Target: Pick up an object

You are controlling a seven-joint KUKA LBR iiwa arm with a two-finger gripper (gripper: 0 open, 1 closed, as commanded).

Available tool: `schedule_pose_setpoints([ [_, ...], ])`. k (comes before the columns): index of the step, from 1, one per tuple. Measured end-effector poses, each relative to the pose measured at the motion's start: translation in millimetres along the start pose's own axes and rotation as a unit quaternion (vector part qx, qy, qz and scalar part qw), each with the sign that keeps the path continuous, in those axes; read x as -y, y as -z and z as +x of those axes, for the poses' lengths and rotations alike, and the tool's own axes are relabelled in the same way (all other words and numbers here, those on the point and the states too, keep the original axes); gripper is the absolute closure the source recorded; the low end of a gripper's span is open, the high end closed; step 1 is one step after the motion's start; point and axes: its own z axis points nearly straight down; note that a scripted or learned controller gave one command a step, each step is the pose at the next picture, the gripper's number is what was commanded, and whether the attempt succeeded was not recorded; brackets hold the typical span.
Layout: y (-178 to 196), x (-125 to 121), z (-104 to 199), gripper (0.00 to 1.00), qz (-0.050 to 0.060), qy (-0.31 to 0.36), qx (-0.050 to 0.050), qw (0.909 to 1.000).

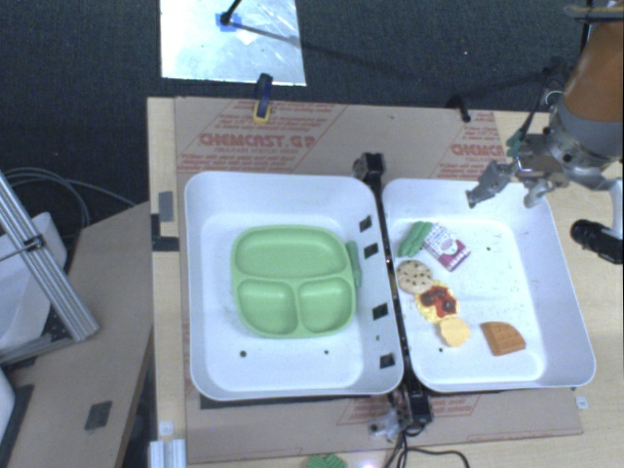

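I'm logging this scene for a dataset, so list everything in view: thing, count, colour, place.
bins: 2, white, side by side on the bench
divided plate: 1, green, in the left bin
green bean piece: 1, green, right bin, near the divider
purple packet: 1, purple and white, beside the bean piece
cookie: 1, tan with dark chips, right bin
pizza piece: 1, yellow and red, below the cookie
yellow piece: 1, yellow, below the pizza piece
toast piece: 1, brown, right bin's lower part
gripper: 1, grey, open, above the right bin's far edge
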Motion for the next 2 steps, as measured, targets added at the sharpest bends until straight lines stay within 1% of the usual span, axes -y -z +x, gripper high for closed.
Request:
schedule_pose_setpoints([
  [1, -62.8, 40.4, 4.8, 0.0, 0.003, -0.001, -0.001, 1.0],
  [2, -198.4, 53.3, -0.9, 0.0, 0.0, -0.003, -0.001, 1.0],
])
